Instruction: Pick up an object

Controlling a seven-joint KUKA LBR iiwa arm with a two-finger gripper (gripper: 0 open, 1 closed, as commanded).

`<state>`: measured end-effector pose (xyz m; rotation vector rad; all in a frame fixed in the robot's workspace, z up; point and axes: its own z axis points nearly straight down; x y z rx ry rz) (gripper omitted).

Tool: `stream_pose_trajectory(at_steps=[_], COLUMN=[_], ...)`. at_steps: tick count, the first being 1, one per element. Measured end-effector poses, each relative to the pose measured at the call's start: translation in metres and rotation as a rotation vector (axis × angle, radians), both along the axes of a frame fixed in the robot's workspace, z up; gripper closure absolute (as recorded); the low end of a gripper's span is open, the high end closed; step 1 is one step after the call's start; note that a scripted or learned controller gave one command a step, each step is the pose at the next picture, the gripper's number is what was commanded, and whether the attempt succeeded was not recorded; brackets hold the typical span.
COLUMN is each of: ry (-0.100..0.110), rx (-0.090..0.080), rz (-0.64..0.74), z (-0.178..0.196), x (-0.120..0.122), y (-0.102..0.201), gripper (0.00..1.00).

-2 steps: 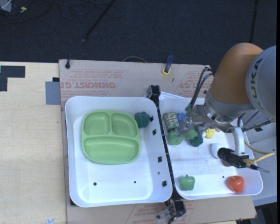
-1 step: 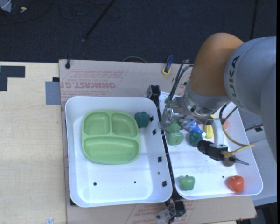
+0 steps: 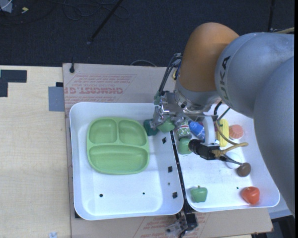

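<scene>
**Gripper parked over the little teal thing: easy pick or slippery one?**

The gripper (image 3: 162, 115) hangs just past the upper right corner of the green divided plate (image 3: 118, 145), as the camera sees it. From this angle I honestly can't tell if it's open or closed, and I can't see anything held in it.

The obvious target is the dark teal lump (image 3: 151, 128), which sits right against the plate's upper right rim, directly under the gripper. A small lighter green piece (image 3: 166, 126) lies just beyond it, farther from the plate.

My guess is that the teal lump is a plastic toy: light, stiff, smooth and rounded, and not fragile. It's probably slippery, so a pinch off-centre could squirt it sideways. I'd grab across its middle and come straight down. The plate rim is touching or nearly touching it on one side, so there isn't much room there.

Much farther right of the plate, low down, there's a green toy pepper (image 3: 199, 194) and a red-orange one (image 3: 250, 195), both with way more space around them.
</scene>
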<state>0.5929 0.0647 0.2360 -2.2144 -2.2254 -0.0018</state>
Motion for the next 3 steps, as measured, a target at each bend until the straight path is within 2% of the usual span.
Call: stream_pose_trajectory(at_steps=[1,2,3], ry=[0.004,0.001,0.001], rx=[-0.003,-0.002,-0.003], rz=[-0.004,-0.004,-0.007], z=[-0.018,-0.005,-0.002], x=[0.005,0.008,0.009], y=[0.01,0.025,0.012], gripper=[1.0,1.0,1.0])
